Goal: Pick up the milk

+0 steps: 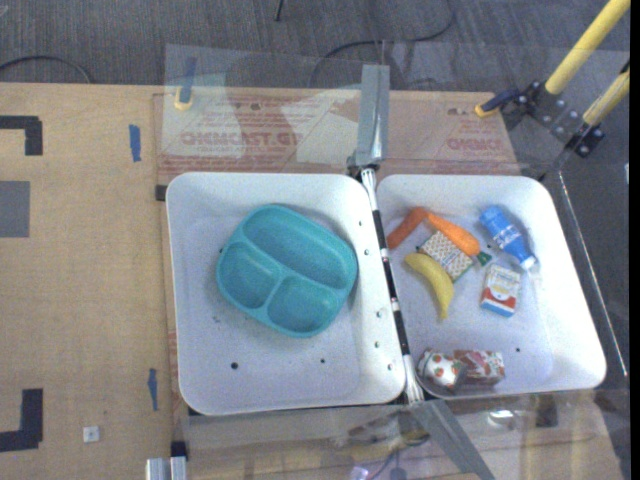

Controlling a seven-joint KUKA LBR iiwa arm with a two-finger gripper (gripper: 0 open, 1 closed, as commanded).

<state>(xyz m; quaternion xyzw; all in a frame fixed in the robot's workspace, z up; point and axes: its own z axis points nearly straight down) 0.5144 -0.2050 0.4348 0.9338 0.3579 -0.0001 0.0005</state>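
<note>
Progress: nothing of the pick is done as far as can be seen, so approach, grasp and lift are all judged to be left. The state of the jaws cannot be told from this view. Two white bins are carried side by side on the tan surface (80,268). The left bin (190,368) is occupied by one teal divided plate (288,268), lying flat near the middle with its three compartments bare. All the small items are held in the right bin (560,338). A strawberry-printed pack (462,366) is laid on its side against the near wall. A banana (432,280) is placed left of centre, with a patterned packet (447,256) touching its upper end. Two orange carrots are seen above that: one carrot (449,231) across the packet's top, the other carrot (404,229) angled toward the divider. A blue bottle (503,233) is laid tilted near the far right. The milk (500,291), taken to be the small white-and-red carton, is lying flat just below the bottle's cap end, near it but apparently not touching, and well apart from the banana. Clear bin floor is left on its right and near sides, so a top-down grasp is judged feasible; the bottle cap is the closest thing that could be clipped.
</note>
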